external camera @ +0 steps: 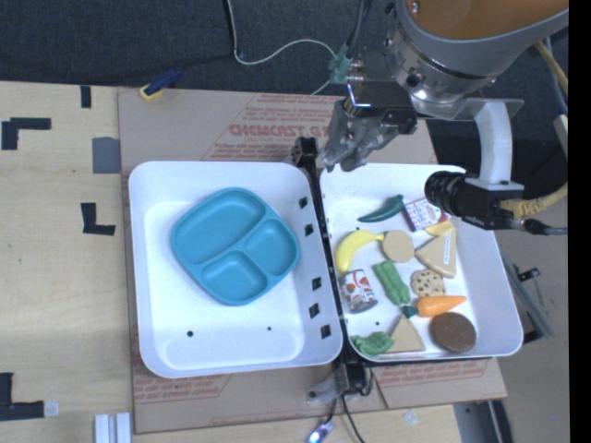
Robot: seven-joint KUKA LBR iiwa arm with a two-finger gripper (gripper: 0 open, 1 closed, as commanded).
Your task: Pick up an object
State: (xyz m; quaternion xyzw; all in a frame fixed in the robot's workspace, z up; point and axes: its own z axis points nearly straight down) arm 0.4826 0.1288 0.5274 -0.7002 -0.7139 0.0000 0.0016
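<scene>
Bench (55, 247) bears two bins: tray (235, 245) in the left (152, 340), toy food (406, 275) in the right (503, 326). My gripper (343, 160) hangs over the right bin's far-left corner, apparently grasping nothing; finger state unclear.

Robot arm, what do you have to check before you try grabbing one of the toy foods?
1. Gripper carrying nothing: cannot tell; its tip is blurred, above the right bin's top left corner.
2. Toy food within the right bin: ok; banana, carrot, green pepper and round brown cookie all lie inside.
3. Gripper above a target: not ok; it hangs at the bin's far edge, away from the food pile.
4. Easy pick: ok; the pepper lies somewhat apart at the top.
5. Crowding: not ok; pieces in the middle touch or overlap.
6. Blue divided plate: ok; it sits in the left bin, out of the way.
</scene>
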